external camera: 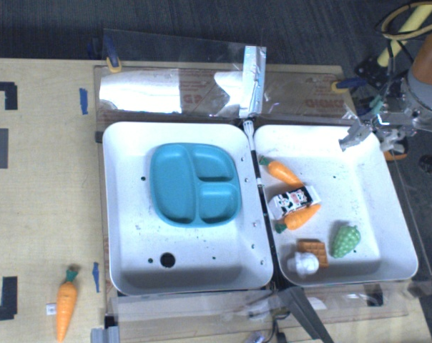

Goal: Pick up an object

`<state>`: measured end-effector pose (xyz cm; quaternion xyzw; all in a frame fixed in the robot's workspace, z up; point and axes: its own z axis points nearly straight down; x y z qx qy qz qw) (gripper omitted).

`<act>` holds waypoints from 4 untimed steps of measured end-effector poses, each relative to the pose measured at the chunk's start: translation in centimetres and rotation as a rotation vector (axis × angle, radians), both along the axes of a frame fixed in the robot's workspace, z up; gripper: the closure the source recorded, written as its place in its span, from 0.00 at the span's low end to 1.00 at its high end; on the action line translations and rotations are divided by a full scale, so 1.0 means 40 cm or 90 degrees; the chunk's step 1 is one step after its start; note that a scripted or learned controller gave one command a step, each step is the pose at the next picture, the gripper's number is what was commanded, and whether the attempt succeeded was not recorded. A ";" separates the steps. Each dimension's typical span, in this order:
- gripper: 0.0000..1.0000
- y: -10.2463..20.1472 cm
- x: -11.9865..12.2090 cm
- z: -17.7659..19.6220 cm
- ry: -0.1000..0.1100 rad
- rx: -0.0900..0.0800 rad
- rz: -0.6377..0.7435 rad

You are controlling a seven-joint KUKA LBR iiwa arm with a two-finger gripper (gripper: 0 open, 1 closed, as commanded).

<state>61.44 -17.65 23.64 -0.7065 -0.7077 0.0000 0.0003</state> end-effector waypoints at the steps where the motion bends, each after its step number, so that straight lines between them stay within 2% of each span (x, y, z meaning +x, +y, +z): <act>1: 0.00 0.147 0.002 -0.262 0.006 0.002 0.057; 2: 0.00 0.118 -0.231 -0.374 -0.002 0.000 0.073; 3: 0.00 0.134 -0.049 -0.373 -0.002 0.000 0.090; 4: 0.00 0.202 0.122 -0.377 0.002 -0.001 0.161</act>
